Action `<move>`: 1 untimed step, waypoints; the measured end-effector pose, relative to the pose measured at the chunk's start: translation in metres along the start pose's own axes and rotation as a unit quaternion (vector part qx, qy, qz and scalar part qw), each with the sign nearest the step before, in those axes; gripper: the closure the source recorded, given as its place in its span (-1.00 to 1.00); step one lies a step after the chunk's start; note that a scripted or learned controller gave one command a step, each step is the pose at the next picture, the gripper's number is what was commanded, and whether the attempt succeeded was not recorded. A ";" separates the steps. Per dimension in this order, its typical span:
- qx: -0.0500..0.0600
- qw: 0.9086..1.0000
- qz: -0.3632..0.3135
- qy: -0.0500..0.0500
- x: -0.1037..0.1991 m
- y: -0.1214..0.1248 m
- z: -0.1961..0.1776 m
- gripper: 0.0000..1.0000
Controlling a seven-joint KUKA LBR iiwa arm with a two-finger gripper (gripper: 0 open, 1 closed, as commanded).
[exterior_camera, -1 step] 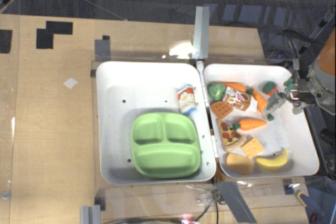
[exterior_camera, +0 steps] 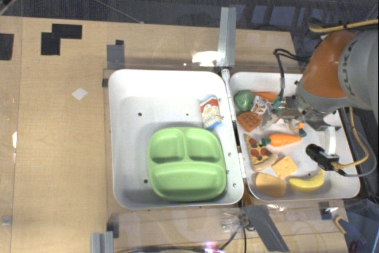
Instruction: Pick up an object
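The right bin (exterior_camera: 350,188) holds several toy foods. A green vegetable (exterior_camera: 243,99) and a small white and red packet (exterior_camera: 259,105) lie at its back left. In front of them are a brown waffle (exterior_camera: 249,122), an orange carrot (exterior_camera: 284,140) and a pizza slice (exterior_camera: 259,151). A cheese wedge (exterior_camera: 285,166), a bread roll (exterior_camera: 270,185) and a yellow banana (exterior_camera: 306,182) lie along the front. My gripper (exterior_camera: 288,113) hangs low in the bin's middle, just behind the carrot and right of the packet and waffle.
The left bin (exterior_camera: 127,105) holds a green divided plate (exterior_camera: 186,163) at its front and a small carton (exterior_camera: 210,112) against its right wall. A metal post (exterior_camera: 227,38) stands behind the wall between the bins. The arm covers the right bin's back right corner.
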State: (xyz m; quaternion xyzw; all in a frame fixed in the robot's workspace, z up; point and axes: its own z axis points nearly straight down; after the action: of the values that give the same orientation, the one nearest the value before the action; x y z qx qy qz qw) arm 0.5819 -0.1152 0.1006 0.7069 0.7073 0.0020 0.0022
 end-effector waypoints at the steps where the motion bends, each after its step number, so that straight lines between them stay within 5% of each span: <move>1: 0.008 0.998 0.065 -0.001 -0.005 0.056 0.011 -1.00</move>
State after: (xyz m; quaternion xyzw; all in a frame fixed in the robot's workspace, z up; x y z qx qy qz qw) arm 0.6385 -0.1199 0.0902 0.7512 0.6601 -0.0046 -0.0028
